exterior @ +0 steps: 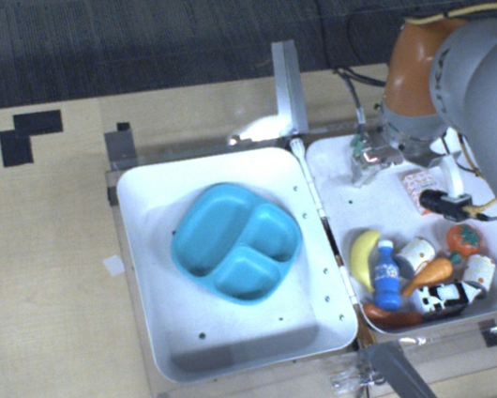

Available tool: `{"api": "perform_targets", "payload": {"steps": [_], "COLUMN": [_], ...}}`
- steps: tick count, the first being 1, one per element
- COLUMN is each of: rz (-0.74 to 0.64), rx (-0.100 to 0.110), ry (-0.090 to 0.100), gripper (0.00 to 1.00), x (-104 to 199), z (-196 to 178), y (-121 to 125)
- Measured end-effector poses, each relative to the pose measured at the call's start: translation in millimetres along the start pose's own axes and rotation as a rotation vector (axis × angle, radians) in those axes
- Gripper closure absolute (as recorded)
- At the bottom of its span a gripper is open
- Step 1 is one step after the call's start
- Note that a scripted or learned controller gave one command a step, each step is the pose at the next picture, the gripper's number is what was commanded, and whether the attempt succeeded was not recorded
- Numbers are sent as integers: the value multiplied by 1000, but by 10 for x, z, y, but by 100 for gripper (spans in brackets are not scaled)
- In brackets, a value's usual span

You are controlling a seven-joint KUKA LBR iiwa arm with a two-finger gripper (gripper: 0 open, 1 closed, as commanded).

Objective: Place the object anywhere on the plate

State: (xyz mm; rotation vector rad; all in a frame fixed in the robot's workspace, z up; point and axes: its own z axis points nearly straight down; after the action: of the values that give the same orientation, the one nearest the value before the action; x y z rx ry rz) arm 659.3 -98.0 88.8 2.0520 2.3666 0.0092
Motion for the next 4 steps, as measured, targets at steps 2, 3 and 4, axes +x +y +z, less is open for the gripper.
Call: {"api": "perform_targets", "payload": {"steps": [2, 3, 4], "rz": [-371, -504, -676], "rx": [0, 5, -1], "ry": [0, 4, -1], "gripper": [100, 100, 100], "x": [151, 766, -96], "z": [-1902, -968, -2513], "y": [156, -598, -166]}}
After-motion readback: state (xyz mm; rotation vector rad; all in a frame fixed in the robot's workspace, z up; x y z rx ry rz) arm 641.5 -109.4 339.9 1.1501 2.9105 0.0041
